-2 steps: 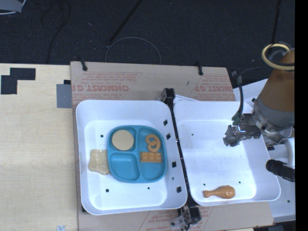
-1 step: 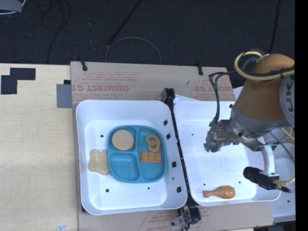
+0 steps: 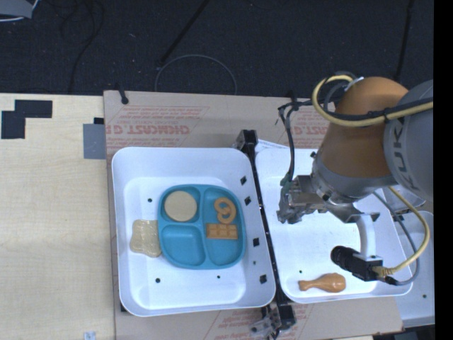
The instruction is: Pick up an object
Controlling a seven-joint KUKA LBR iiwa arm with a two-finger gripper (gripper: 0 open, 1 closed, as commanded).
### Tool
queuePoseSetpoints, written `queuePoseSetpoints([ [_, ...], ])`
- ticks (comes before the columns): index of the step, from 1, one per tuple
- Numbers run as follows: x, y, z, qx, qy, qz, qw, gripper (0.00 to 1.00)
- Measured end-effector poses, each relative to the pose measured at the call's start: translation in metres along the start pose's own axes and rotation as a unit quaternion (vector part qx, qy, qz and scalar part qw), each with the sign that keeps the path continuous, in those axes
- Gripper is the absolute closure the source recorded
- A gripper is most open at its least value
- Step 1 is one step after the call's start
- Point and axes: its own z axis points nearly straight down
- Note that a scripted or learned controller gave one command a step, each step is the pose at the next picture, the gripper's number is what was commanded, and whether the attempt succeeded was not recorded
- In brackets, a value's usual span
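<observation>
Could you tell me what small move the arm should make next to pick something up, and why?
Probably shift the gripper toward the near edge of the right bin, over the drumstick-shaped toy. It is the one loose object on the arm's side, lying alone with space around it, while the gripper sits above bare bin floor farther back.

The 2 white bins (image 3: 134, 190) look like smooth, slightly glossy plastic, and the blue divided tray (image 3: 185, 250) in the left one has a smooth, softly shining plastic finish. The arm's orange band (image 3: 362, 129) is smooth and faintly glossy above grey metal-looking parts, while the drumstick (image 3: 322, 283) looks like shiny tan plastic. The bench top (image 3: 49, 218) is pale, matt wood, and the board (image 3: 177, 122) under the bins is matt brown cardboard.
</observation>
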Motion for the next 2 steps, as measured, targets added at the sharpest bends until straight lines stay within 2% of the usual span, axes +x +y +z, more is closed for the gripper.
queuePoseSetpoints([
  [2, 0.102, -0.015, -0.004, 0.001, 0.0, 0.0, 1.0, 1.0],
])
